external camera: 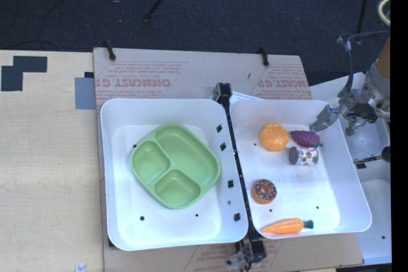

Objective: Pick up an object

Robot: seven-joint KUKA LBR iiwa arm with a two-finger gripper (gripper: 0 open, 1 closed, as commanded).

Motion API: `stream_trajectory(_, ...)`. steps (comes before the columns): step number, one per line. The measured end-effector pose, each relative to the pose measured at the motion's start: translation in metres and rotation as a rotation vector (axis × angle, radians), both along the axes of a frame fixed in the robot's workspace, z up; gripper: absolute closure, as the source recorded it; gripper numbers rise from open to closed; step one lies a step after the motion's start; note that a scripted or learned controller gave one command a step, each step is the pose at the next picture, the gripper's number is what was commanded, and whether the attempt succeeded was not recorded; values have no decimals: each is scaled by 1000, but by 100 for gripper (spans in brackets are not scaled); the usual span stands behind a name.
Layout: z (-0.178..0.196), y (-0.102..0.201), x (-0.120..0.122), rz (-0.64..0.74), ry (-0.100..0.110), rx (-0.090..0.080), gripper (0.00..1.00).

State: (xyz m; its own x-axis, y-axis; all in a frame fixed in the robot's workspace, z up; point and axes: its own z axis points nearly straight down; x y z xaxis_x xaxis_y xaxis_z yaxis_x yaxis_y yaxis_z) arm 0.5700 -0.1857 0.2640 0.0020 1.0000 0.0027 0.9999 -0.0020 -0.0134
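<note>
1. We see two shallow white bins side by side on the worktop [44,169]: the left bin [121,113] and the right bin [347,169], divided by a black strip [233,162].
2. The hand [324,119] hangs over the upper right rim of the right bin, at the end of the arm [376,89] entering from the right. We cannot tell whether it is released or clenched; nothing shows between its parts.
3. The candidate objects all lie in the right bin. An orange fruit [274,136] sits in the upper middle, a purple bunch of grapes [305,137] just beside it to the right, and a small printed can [304,155] lies on its side, touching the grapes from below.
4. A chocolate doughnut [264,190] lies near the divider, well apart from that cluster.
5. A carrot [285,225] lies along the near wall.
6. Open floor remains in the middle right of this bin.
7. The left bin holds a green divided plate [174,165], with bare margin all round.
</note>
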Motion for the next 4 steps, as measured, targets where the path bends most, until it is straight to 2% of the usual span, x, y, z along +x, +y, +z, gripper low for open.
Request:
stream_trajectory(1,7,0,2,2,-12,-3,0)
stream_trajectory(2,-39,-1,-5,2,-6,-1,0)
stream_trajectory(4,-167,2,-3,1,-6,0,0)
